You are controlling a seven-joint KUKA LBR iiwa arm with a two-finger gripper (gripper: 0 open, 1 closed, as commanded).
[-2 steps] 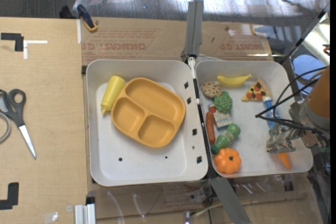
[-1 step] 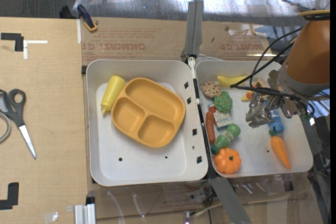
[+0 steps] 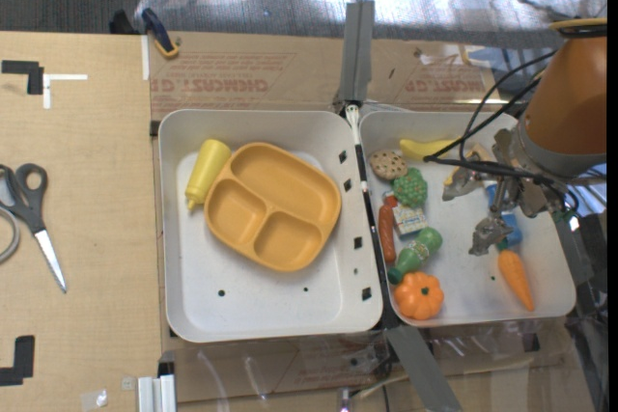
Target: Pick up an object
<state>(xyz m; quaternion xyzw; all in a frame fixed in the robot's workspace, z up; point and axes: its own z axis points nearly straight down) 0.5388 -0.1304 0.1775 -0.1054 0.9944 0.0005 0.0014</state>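
My gripper (image 3: 494,225) hangs low over the right side of the right bin (image 3: 462,277), under the orange wrist band. A small blue object (image 3: 509,233) lies right beside or under it, partly hidden. An orange carrot (image 3: 515,278) lies just below the gripper. Along the bin's left side are a yellow banana (image 3: 423,148), a cookie (image 3: 387,164), green broccoli (image 3: 410,186), a red sausage (image 3: 387,230), a small box (image 3: 409,221), a green vegetable (image 3: 418,251) and an orange pumpkin (image 3: 419,295).
The left bin (image 3: 270,304) holds a yellow divided plate (image 3: 273,206) and a yellow bottle (image 3: 206,171). Scissors (image 3: 34,219) lie on the bench at far left. Cables (image 3: 483,125) trail over the right bin's back edge.
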